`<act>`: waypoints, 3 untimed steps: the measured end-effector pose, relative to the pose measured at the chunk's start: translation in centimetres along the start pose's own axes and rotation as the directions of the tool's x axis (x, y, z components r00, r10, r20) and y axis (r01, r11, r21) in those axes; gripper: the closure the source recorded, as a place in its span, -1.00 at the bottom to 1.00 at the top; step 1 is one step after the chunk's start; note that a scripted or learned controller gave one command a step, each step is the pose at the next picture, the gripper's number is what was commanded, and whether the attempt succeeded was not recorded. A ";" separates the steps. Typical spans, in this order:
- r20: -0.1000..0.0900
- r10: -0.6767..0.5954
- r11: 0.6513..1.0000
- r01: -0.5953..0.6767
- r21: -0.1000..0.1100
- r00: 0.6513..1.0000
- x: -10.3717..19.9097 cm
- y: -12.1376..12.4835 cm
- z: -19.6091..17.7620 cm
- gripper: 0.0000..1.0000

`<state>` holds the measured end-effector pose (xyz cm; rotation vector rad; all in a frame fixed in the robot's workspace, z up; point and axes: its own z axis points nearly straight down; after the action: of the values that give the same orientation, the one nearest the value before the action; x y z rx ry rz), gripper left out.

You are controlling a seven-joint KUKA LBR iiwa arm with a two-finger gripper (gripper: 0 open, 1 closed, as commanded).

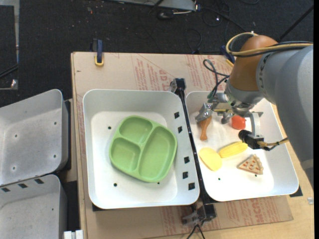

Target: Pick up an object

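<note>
The flat brown cardboard-covered bench (pixel 134 66) carries two shallow white plastic bins side by side. The grey arm with the orange band (pixel 251 61) reaches in from the right and hangs over the far part of the right-hand bin (pixel 286 185). The left-hand bin (pixel 99 183) holds a light green plastic plate with three compartments (pixel 143 148), lying flat near the bin's middle.

The jaws (pixel 223 108) sit low over the far left part of the right-hand bin; whether they are wide, narrow or holding anything cannot be told, since the wrist and cables hide them.

In the right-hand bin, a yellow toy piece with a round flat end and a long ridged end (pixel 222 154) lies near the middle. A small tan triangular pizza-slice toy with red spots (pixel 251 165) lies just beside it, toward the near right. A slim brown stick-like toy (pixel 204 129) lies close to the left wall, below the jaws. A small red block (pixel 238 122) rests just beside the jaws, under the wrist.
</note>
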<state>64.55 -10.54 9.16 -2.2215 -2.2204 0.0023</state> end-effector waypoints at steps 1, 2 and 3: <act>0.000 0.000 1.000 0.000 -0.004 1.000 0.0 0.1 -1.2 1.00; 0.000 -0.003 1.000 0.003 -0.007 1.000 0.5 0.4 -5.6 1.00; 0.001 0.000 1.000 0.000 -0.008 1.000 -0.1 0.4 -10.1 1.00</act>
<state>64.97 -10.65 19.24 -2.2256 -2.2256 -0.0056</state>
